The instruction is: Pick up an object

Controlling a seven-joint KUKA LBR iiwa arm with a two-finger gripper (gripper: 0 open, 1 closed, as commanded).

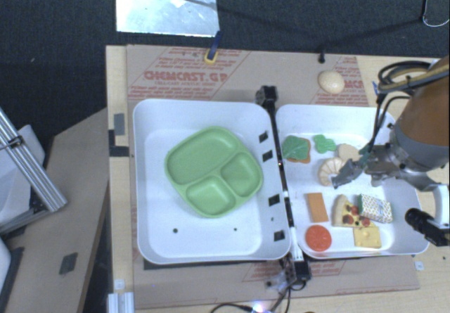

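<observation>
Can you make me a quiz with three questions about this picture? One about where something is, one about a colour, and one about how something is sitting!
1. Where is the green tray?
A. In the left bin
B. In the right bin
C. On the floor

2. What colour is the round slice at the near edge of the right bin?
A. Blue
B. Red
C. Purple

3. How does the green tray sit?
A. Standing on its edge
B. Upside down
C. Flat, with its compartments facing up

Answers:
1. A: the tray lies in the left bin, while the toy foods are in the right one.
2. B: the slice is red, below the orange cracker.
3. C: you can see its three hollow compartments from above.
</observation>
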